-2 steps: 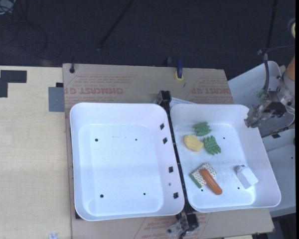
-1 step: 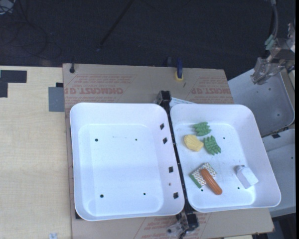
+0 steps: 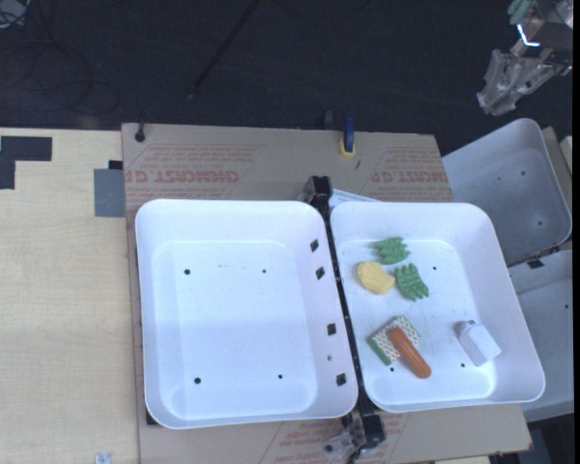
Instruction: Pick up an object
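The tool (image 3: 530, 51) hangs high at the far right, well above and apart from the table (image 3: 39, 288); whether it is released or clenched cannot be told. On the table, two white bins sit side by side. The right bin (image 3: 507, 259) holds everything: two green toy pieces (image 3: 393, 250) (image 3: 411, 281) flanking a yellow piece (image 3: 374, 277) toward the far side, an orange carrot-like piece (image 3: 410, 353) lying on a checkered block (image 3: 391, 337) nearer, and a small white block (image 3: 477, 343) at right. The left bin (image 3: 150, 288) lies beside it.

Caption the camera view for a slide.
Claw raised beyond right white bin holding green, yellow, orange and white toys.
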### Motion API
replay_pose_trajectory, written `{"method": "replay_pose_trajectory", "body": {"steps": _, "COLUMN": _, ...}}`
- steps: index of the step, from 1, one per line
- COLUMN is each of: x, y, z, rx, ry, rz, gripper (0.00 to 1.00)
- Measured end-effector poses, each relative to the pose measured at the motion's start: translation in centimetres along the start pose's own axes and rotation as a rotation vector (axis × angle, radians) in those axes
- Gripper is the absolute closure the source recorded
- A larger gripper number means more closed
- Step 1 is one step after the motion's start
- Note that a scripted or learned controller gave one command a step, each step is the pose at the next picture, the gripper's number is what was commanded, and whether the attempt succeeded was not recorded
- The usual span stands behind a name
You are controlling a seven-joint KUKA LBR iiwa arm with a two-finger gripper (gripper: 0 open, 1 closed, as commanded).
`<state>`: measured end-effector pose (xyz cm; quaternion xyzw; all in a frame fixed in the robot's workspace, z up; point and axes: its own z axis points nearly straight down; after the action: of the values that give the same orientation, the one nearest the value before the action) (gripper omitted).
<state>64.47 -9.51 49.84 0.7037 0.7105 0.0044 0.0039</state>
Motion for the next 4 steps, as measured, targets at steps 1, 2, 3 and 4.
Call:
{"method": "replay_pose_trajectory", "body": {"steps": 1, "x": 4.7, "y": -0.5, "z": 19.7, "rx": 0.032, "ry": 0.003, "rz": 0.006, "gripper": 1.00}}
{"method": "replay_pose_trajectory", "body": {"steps": 2, "x": 5.6, "y": -11.1, "z": 23.5, "rx": 0.026, "ry": 0.001, "rz": 0.013, "gripper": 1.00}}
{"method": "replay_pose_trajectory", "body": {"steps": 3, "x": 3.2, "y": -2.7, "z": 16.5, "rx": 0.002, "ry": -0.004, "rz": 0.007, "gripper": 1.00}}
{"method": "replay_pose_trajectory", "body": {"steps": 4, "x": 7.6, "y": -13.3, "z": 21.4, "rx": 0.026, "ry": 0.002, "rz": 0.007, "gripper": 1.00}}
